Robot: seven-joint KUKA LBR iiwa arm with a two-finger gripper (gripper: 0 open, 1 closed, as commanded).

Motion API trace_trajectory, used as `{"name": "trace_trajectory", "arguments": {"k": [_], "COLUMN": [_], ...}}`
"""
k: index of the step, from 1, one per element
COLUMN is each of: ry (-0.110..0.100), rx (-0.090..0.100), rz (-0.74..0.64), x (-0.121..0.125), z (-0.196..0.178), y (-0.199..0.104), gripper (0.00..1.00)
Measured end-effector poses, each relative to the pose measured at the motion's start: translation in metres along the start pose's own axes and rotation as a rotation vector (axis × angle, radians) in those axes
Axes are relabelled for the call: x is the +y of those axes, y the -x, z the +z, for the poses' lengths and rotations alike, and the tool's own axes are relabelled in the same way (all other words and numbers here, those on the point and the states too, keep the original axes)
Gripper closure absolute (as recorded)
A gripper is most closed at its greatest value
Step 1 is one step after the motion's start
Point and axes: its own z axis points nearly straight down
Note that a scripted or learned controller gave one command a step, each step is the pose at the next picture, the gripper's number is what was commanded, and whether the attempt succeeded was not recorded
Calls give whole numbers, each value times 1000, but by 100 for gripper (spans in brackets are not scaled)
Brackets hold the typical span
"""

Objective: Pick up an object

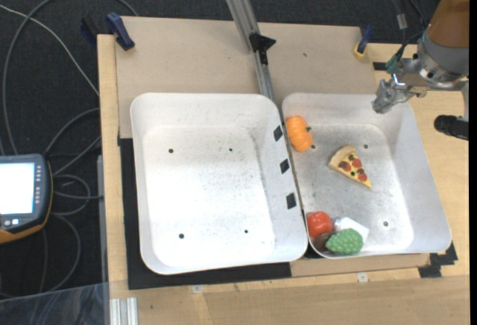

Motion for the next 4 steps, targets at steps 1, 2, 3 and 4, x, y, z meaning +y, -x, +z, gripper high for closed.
{"name": "trace_trajectory", "arguments": {"k": [1,2,3,4], "ry": [1,-2,-8,-8], "rx": [-1,1,4,5], "rz": [0,-1,-4,-4], "x": [7,8,-8,-22], "z": [-53,-65,-73,-74], "y": [9,8,-39,-82], "gripper": [100,100,100,100]}}
